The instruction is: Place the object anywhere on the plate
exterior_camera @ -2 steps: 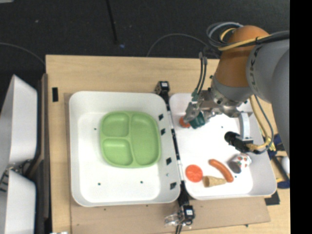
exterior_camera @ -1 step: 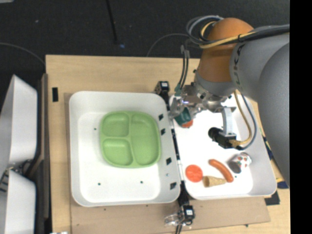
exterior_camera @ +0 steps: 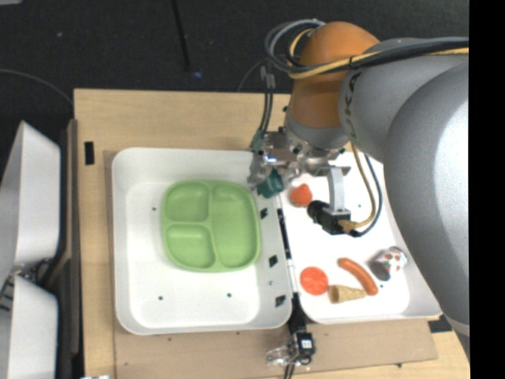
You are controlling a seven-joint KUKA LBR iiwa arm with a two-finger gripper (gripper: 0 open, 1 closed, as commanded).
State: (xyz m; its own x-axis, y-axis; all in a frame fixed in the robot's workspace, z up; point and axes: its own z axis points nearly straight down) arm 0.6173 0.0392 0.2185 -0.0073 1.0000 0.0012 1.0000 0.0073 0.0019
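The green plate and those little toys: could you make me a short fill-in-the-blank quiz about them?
1. The green plate lies in the ___ bin.
2. The plate has ___ compartments.
3. The sausage lies in the ___ bin.
4. The ice cream cone lies just ___ the sausage.

Missing words: left; three; right; below

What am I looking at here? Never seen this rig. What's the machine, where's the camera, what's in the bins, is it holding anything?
One fixed camera looks down at a slant on a wooden bench. The big grey shape with the orange band is a robot arm reaching in from the right. Its gripper hangs over the divide between two shallow white bins. The left bin holds a green divided plate, the target. The right bin holds toy food: a small orange piece, a red-orange disc, a sausage, a cone and a small grey-and-white item. Something teal sits at the gripper, but whether it is held is unclear.
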